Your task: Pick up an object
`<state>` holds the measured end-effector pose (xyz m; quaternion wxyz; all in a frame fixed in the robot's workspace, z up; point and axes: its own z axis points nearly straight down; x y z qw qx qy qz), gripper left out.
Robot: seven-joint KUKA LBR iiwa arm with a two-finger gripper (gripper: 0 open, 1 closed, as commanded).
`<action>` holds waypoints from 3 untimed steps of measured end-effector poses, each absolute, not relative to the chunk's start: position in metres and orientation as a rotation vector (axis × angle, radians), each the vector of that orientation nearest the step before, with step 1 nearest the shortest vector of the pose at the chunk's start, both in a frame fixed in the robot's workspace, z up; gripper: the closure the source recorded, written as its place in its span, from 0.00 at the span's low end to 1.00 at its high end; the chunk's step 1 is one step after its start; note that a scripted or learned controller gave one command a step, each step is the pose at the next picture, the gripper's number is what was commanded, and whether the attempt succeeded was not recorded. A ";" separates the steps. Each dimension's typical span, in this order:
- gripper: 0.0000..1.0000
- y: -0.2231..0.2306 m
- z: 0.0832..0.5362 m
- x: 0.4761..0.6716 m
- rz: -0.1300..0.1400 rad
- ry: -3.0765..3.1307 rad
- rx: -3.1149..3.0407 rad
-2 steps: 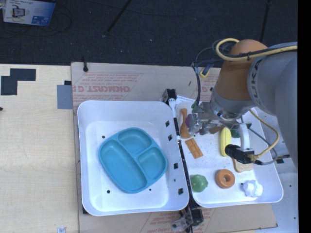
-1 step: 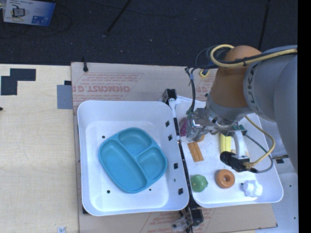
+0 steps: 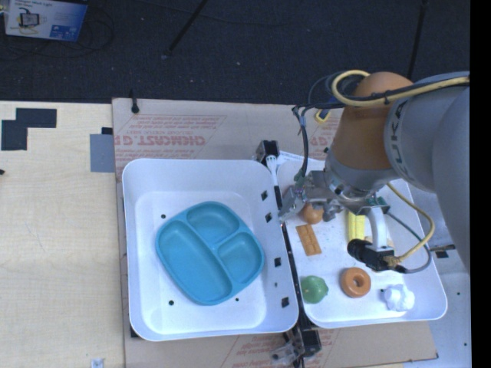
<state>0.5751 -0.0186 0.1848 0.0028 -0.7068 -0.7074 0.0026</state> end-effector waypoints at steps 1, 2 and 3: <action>0.00 -0.073 0.185 0.602 0.008 -2.217 -2.220; 0.00 -0.102 0.089 0.608 0.001 -2.219 -2.220; 0.00 -0.087 0.089 0.598 -0.002 -2.223 -2.226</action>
